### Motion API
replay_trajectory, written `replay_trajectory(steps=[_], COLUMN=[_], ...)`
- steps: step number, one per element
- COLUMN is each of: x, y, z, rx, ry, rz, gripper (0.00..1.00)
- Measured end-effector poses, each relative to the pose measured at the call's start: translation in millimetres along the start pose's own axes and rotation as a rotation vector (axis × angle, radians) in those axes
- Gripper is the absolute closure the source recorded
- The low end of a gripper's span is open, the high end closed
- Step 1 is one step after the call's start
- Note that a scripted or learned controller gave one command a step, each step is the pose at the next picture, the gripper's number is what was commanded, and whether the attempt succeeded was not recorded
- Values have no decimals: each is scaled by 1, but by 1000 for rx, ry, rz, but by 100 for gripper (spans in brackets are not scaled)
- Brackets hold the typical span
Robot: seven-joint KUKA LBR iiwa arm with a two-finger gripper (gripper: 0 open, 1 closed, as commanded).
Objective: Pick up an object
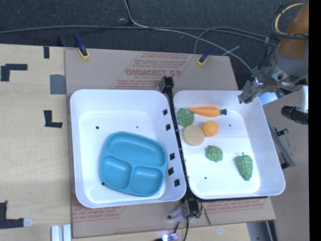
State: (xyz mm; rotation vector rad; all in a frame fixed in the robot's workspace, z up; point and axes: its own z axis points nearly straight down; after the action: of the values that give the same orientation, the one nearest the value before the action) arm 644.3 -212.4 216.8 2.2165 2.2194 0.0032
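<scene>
Right bin [266,134]: smooth white, holds a tapered plastic carrot [204,111], a round orange [210,128], and bumpy green pieces.
Left bin [85,109]: a blue divided plate [133,163].
Hand [249,93]: tilted above the right bin's far corner; whether it grips, I cannot tell.

Two white bins [80,104], one blue tray [133,163], six toy foods [204,111].

A robotics lab bench.
Two white bins [80,134] are set on cardboard [150,72] clamped [80,48] to a wooden bench [30,134]; cables [150,26] are run over dark carpet, and toy food [210,112] is laid out.
</scene>
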Motion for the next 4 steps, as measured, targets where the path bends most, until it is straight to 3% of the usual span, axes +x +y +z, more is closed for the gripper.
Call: replay_trajectory(steps=[1,4], x=[0,165], y=[0,-33], z=[-18,-21], rx=[5,7], ry=[2,3], rz=[0,-5], gripper=[100,100])
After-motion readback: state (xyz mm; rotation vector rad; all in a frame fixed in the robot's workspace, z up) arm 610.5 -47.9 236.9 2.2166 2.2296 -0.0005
